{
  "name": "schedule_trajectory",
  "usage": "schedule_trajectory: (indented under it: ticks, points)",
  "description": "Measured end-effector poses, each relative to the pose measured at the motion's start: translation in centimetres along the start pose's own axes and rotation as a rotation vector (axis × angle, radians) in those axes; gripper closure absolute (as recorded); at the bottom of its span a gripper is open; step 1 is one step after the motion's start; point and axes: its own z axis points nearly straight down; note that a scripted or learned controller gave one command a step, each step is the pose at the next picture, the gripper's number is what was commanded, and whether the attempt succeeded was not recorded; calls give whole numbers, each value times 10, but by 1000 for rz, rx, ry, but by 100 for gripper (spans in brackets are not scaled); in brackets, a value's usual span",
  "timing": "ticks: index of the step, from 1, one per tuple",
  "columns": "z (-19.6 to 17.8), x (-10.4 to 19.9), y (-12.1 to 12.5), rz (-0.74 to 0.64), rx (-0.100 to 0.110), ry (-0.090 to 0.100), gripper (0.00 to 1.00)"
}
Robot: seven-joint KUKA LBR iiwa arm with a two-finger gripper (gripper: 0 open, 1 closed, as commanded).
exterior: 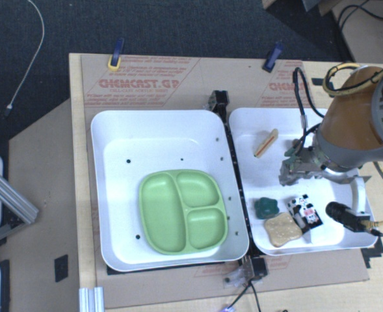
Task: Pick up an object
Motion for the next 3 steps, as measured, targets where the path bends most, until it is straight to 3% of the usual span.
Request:
schedule_trajectory:
  ticks: [2, 3]
  points:
    - [-87, 3, 5, -1, -1, 0, 100]
    - [-78, 63, 16, -7, 5, 3, 100]
